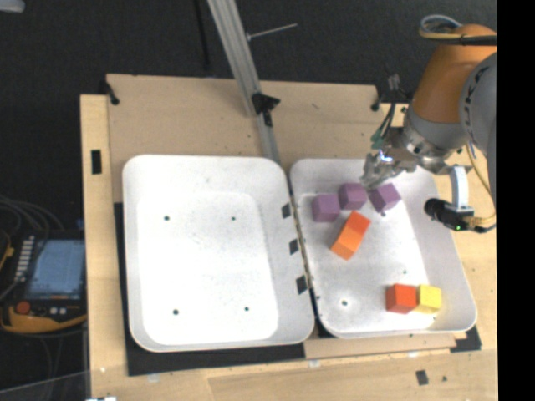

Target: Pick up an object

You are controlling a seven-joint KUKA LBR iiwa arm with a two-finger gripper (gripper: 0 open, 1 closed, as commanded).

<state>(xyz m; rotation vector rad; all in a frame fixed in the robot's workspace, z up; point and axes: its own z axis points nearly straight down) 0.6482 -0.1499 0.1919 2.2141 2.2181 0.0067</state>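
1. camera view: the gripper (380,170) is seen low over the far end of the right bin (435,249), with two purple blocks just below it, one (353,196) to its lower left and one (385,196) to its lower right.
2. camera view: whether the jaws are open or closed cannot be told, and nothing is seen held between them.
3. camera view: a third purple block (325,207) and an orange block (351,235) lie further toward the near side, so the pair under the jaws is judged the likeliest target.
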